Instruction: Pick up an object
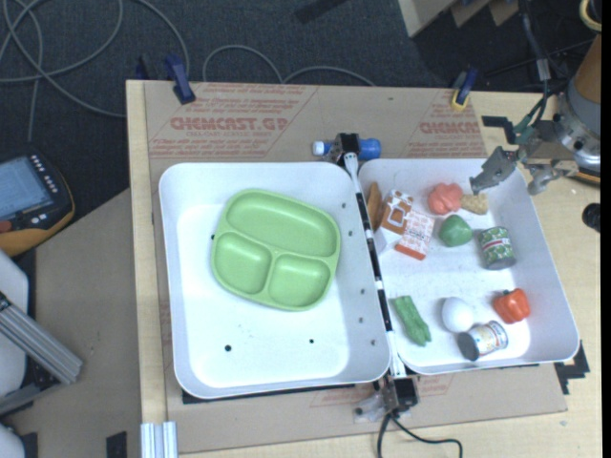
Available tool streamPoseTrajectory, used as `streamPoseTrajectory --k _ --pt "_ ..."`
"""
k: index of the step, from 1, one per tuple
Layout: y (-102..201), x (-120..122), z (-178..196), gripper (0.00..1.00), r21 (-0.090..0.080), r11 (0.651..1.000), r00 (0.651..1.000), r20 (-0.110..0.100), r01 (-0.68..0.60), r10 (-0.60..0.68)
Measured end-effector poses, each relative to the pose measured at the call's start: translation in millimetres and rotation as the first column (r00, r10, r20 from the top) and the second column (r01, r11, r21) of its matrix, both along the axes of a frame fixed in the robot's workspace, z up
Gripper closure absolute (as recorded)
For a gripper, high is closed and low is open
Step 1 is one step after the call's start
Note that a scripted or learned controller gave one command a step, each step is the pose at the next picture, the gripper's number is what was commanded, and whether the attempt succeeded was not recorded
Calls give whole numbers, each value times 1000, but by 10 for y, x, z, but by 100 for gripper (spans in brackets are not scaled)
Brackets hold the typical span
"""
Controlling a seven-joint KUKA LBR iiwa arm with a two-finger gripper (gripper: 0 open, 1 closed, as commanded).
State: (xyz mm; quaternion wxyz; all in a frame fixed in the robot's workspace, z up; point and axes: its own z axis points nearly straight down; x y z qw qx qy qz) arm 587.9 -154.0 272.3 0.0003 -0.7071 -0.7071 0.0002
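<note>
You see 2 white bins side by side in the middle of the frame. The left bin holds a green plate with 3 hollows, lying flat. That looks like the spot where picked things may go, so it has room around it.

The right bin holds all the small things, so your pick has to come from there. Near its top sit a salmon-pink lump and a small tan piece just beside it. Below them is a green pepper and a green can. On the left side lie some red and white packets. Lower down you find a green pod, a white egg, an orange pepper and a small tin.

The gripper hangs at the upper right of the frame, over the top of the right bin, near the tan piece. It is tilted and dark, and you cannot tell how it is set. Nothing shows inside it, so the pick looks not yet done. The tan piece and pink lump are closest, so one of them is likely the aim.
</note>
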Motion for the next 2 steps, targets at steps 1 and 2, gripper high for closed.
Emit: streamPoseTrajectory --k 1,2 --pt "-67 776 -1472 0 0 1000 1000 -2 -1 1" --pt "43 792 -1708 0 -2 1000 1000 4 0 0"
